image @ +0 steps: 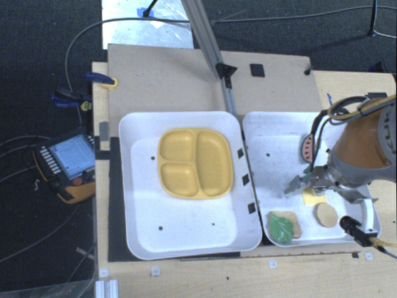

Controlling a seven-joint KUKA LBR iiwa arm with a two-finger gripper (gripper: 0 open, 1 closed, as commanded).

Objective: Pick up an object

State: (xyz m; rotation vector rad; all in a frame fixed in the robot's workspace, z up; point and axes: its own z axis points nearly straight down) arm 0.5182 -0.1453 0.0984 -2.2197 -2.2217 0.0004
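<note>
In the right bin, my gripper hangs low over the floor, just above and left of a small yellow slab. A round tan biscuit lies to the right of the slab. A green leafy piece on a brown slice rests at the bin's front edge. A red-and-dark wedge like a watermelon slice lies near the back, partly behind the arm's cables. The orange-banded wrist covers the bin's right side. Nothing is visibly held.
The left bin holds a yellow three-part plate. A slanted metal pole rises behind the bins. Black cables loop by the wrist. A handheld device lies off the bench at left.
</note>
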